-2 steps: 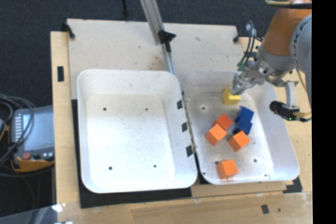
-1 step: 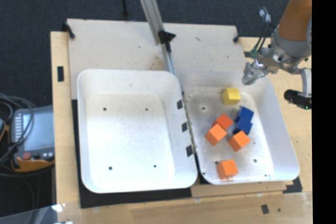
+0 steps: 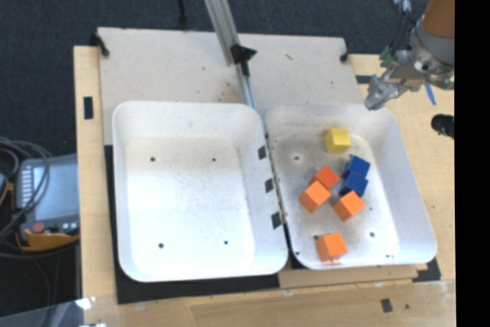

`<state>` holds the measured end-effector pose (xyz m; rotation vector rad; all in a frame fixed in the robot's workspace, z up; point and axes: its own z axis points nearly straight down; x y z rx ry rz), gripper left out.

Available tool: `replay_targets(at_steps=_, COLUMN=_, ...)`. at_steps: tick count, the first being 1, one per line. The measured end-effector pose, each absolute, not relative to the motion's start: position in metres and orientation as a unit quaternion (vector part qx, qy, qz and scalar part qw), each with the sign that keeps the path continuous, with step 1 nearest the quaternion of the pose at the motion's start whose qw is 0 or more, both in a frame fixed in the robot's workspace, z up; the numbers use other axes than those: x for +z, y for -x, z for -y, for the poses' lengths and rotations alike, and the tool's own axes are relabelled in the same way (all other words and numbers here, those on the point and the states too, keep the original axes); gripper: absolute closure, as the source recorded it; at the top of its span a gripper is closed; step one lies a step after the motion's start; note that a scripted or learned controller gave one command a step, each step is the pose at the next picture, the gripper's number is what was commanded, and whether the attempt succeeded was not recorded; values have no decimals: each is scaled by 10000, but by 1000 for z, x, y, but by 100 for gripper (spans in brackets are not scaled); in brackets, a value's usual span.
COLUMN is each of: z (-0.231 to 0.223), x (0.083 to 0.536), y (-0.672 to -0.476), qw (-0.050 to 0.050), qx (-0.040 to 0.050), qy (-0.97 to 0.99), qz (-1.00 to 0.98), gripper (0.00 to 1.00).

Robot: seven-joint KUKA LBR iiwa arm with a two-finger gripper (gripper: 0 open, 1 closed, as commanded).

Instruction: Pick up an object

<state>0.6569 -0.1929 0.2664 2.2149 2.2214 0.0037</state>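
The right bin (image 3: 409, 188) holds a yellow cube (image 3: 337, 139), a blue block (image 3: 355, 174) and several orange cubes: one (image 3: 327, 178) beside the blue block, one (image 3: 314, 196) left of it, one (image 3: 349, 205) below it and one (image 3: 331, 246) near the front wall. My gripper (image 3: 378, 93) hangs at the bin's far right corner, above the rim and apart from every block, up and right of the yellow cube. Nothing is between its fingers that I can see.
The left bin (image 3: 130, 165) sits beside the right one, sharing a middle wall. A slanted aluminium post (image 3: 218, 4) rises from behind the bins. A pendant with cables (image 3: 42, 203) lies off the bench at the left.
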Motion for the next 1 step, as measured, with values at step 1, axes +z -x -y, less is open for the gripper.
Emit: replay_targets(at_steps=1, z=156, x=266, y=-636, qw=5, qx=-3, qy=-7055, qz=-7087, gripper=100)
